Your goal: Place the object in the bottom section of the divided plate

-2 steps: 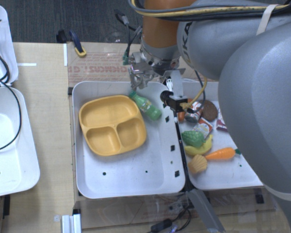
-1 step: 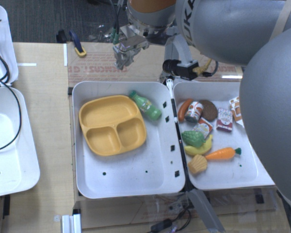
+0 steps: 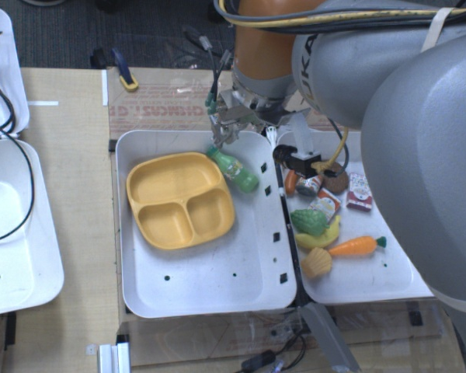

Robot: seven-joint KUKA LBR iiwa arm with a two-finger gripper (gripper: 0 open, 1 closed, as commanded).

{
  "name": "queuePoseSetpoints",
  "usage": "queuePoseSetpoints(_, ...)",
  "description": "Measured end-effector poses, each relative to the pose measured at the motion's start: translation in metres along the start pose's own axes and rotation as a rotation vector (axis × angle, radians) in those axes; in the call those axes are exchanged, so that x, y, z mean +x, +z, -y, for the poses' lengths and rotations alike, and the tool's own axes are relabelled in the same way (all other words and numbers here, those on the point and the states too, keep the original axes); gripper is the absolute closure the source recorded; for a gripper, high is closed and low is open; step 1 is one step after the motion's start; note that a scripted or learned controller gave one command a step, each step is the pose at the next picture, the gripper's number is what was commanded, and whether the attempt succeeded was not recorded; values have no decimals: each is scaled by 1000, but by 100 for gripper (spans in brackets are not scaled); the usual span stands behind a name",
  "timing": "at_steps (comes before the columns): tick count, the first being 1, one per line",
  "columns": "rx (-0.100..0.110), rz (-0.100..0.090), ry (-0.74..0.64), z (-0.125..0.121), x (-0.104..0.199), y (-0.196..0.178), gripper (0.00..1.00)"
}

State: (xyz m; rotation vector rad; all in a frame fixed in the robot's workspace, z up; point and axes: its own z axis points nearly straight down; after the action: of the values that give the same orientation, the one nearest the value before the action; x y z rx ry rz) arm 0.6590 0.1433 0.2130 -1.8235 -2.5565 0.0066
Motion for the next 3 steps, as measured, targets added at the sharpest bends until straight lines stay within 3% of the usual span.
queuePoseSetpoints(1,-2,0,-59,-12,35,108,100)
queuePoseSetpoints(2,-4,0,0,-22,62,104,100)
queuePoseSetpoints(3,-3,0,-98,0,78,58,100)
